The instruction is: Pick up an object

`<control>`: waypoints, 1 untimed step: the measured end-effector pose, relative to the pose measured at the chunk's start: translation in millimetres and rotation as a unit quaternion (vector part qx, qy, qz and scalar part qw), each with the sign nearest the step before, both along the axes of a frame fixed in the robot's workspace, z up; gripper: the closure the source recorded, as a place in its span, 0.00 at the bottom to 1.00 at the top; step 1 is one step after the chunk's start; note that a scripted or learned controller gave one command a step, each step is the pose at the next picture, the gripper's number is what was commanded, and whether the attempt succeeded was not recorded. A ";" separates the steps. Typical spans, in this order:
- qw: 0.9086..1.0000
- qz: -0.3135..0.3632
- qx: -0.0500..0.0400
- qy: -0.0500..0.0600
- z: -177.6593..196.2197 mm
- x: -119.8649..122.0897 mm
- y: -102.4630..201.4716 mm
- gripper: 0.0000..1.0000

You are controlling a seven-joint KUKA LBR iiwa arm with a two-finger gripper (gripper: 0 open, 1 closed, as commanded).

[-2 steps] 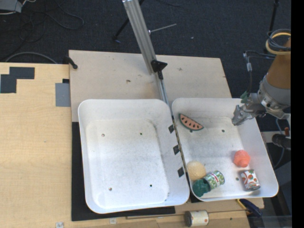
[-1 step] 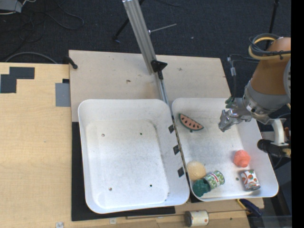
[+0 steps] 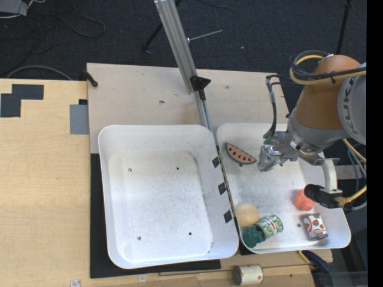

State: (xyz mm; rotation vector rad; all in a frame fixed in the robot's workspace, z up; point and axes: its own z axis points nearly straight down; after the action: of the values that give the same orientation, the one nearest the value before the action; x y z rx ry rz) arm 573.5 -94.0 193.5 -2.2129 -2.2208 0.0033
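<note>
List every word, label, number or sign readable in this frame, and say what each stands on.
"KU": partial lettering on the grey arm at the right edge; the rest is cut off.
Small can in the right bin: red-and-white label, too small to read.
Green can: label print too blurred to read.

The arm (image 3: 326, 109) reaches in from the right side of the camera view, its broad orange band bulging above the wrist and grey casing showing at the far right edge. Below the band the wrist narrows to a metallic grey claw (image 3: 270, 159) that points down and leftward. Cables loop over the top of the orange band and run down along the wrist.
</note>
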 end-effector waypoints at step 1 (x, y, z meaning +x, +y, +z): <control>1.000 0.000 0.000 0.000 6.0 -21.0 43.9 1.00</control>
State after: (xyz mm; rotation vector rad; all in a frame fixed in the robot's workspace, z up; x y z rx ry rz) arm 552.5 -50.1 199.5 -2.2139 -2.2206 0.0027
